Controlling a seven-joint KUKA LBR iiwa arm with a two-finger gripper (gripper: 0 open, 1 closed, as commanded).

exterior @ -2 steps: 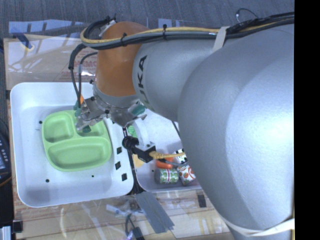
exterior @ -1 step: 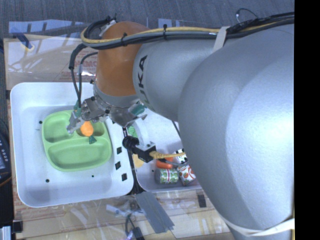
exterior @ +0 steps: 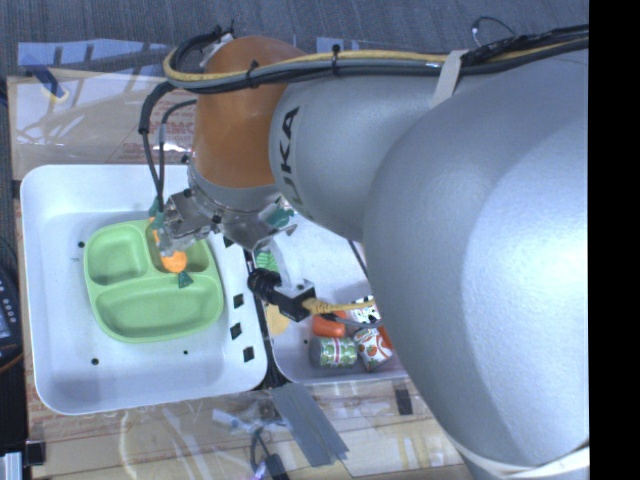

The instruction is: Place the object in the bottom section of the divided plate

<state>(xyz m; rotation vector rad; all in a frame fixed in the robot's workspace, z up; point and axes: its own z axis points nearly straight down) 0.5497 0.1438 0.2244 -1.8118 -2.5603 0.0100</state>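
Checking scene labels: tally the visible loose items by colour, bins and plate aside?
Orange: 2, the orange object over the green divided plate and a carrot-like piece in the right bin
Green: 1, a can
Red and white: 1, an item
Total: 4; the arm hides more.

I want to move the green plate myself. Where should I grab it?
Probably by the raised outer rim of the green divided plate, at its lower left edge, coming from above. That edge lies bare in the left bin, away from the gripper and the orange object.
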